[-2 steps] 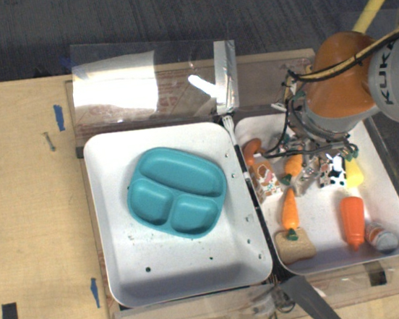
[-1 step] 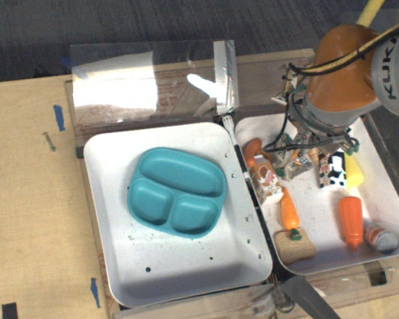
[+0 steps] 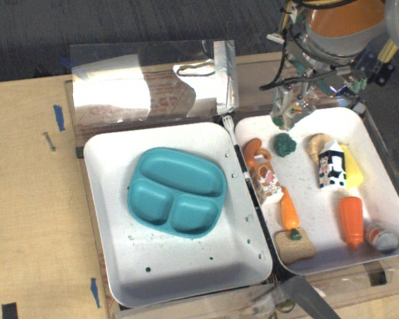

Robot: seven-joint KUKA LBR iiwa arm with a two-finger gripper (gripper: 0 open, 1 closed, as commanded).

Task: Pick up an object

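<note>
The gripper (image 3: 289, 112) hangs over the far edge of the right-hand shallow white bin (image 3: 383, 167), and whether it is open or closed I cannot tell from here (wires crowd around it). Just in front of it, inside that bin, lies a small dark-green ball (image 3: 284, 144). Nearer from the ball sits a plastic orange carrot (image 3: 289, 212) beside a printed snack packet (image 3: 262, 172). Across the bin from the ball lie an orange bottle with a grey cap (image 3: 353, 221) and a black-and-white cow toy (image 3: 331, 168). The left-hand bin (image 3: 113, 225) holds a teal divided plate (image 3: 177, 191)
</note>
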